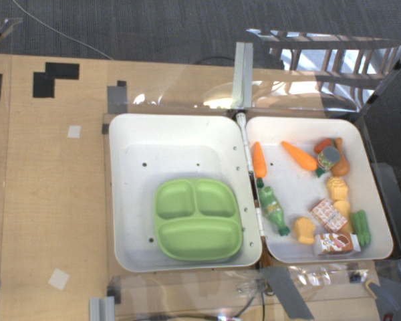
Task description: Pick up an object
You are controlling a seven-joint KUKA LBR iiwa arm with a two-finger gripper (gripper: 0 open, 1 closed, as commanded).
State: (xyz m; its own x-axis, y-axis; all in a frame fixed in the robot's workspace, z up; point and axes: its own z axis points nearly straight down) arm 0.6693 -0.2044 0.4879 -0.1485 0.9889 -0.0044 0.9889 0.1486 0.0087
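Nothing has been picked up yet, judging by how things lie: every toy sits loose in the right white plastic bin (371, 162). A long orange plastic carrot (299, 156) lies toward its far side, a second small orange carrot (258, 160) against its left wall, a green plastic bottle (273, 210) just nearer. The left white bin (130, 159) bears a green three-compartment plastic plate (198, 219). Whether the gripper is open or closed I cannot tell, so the whole grasp seems left to do
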